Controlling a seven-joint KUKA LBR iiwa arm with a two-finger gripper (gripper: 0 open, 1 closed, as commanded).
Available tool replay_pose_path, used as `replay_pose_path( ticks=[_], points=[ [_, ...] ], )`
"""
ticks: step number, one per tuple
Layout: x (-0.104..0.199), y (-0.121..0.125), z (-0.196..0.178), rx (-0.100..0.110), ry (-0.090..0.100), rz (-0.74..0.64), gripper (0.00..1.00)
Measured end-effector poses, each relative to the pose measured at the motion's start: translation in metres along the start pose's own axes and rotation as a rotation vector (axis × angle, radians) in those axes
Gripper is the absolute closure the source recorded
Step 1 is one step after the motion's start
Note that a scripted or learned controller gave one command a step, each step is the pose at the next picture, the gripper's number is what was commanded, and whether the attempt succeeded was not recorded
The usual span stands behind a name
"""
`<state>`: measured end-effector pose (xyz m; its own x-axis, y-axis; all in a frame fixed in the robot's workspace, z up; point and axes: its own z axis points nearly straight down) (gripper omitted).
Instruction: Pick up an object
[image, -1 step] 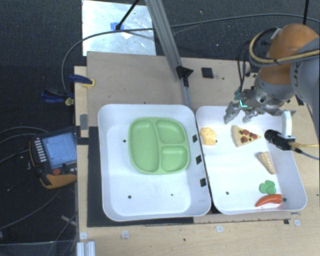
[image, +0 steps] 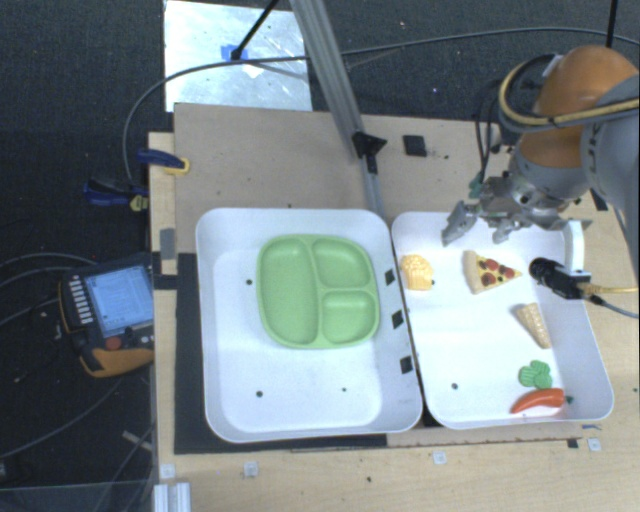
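Holding green plate (image: 318, 291): left bin (image: 225, 300) | pizza slice (image: 488, 271), perhaps corn (image: 417, 271): right bin (image: 470, 400)

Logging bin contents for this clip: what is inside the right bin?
The right bin holds a yellow toy, pizza slice, cone, green piece and red piece. The gripper covers part of its far edge.

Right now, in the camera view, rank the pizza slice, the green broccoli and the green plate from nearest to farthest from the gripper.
1. Pizza slice, right bin, just below the gripper.
2. Green plate, left bin.
3. Green broccoli, right bin's near corner.
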<state>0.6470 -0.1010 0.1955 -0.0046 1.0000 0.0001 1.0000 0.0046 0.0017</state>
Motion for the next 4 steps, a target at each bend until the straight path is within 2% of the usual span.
replay_pose_path(
  ticks=[1, 2, 3, 4],
  points=[
    [0.010, -0.002, 0.051, 0.004, 0.000, -0.002, 0.00],
    [0.009, 0.003, 0.081, -0.015, -0.003, 0.001, 0.00],
    [0.010, 0.012, 0.099, -0.021, 0.002, -0.002, 0.00],
    [0.011, 0.014, 0.086, -0.029, 0.001, -0.006, 1.00]
  ],
)
